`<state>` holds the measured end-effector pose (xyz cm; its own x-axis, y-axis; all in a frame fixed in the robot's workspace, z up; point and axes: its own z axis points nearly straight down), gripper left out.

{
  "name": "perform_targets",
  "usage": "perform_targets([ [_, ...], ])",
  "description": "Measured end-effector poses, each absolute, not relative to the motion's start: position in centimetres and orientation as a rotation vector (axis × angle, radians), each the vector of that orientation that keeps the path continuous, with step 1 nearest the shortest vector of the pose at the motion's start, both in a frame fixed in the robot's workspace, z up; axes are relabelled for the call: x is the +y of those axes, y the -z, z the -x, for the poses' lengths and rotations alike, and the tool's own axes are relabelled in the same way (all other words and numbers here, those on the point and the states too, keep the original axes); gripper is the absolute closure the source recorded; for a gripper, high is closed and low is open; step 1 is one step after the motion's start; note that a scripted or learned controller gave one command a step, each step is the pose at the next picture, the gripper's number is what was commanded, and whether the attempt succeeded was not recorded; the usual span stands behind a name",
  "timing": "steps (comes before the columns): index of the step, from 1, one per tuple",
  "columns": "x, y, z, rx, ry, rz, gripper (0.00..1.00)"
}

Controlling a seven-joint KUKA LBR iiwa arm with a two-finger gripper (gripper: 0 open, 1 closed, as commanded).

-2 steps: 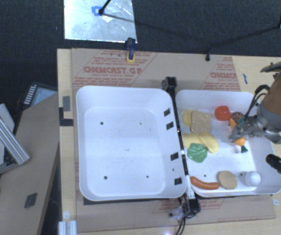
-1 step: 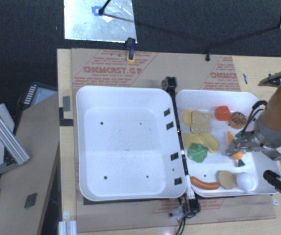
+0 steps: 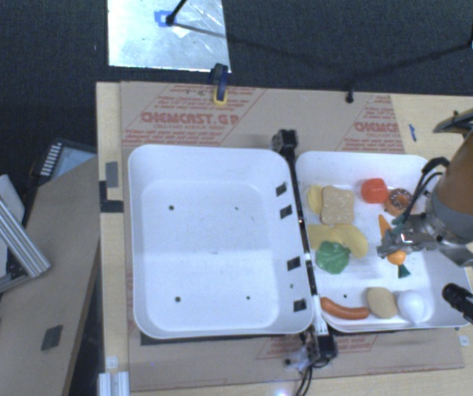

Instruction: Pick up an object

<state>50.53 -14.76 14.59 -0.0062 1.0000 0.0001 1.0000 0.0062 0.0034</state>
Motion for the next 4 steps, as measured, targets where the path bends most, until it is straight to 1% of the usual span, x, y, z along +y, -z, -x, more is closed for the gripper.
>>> perform_targets([
  [1,-9.5,-12.0,-57.1,2.233,-0.006,-2.207,1.0],
  [2,-6.3,-18.8,-57.1,2.227,-0.009,-2.209,1.0],
  [3,-5.8,-22.8,-49.9,2.223,-0.001,-2.222,1.0],
  [4,-12.9,-25.8,-48.7,2.211,-0.002,-2.223,1.0],
])
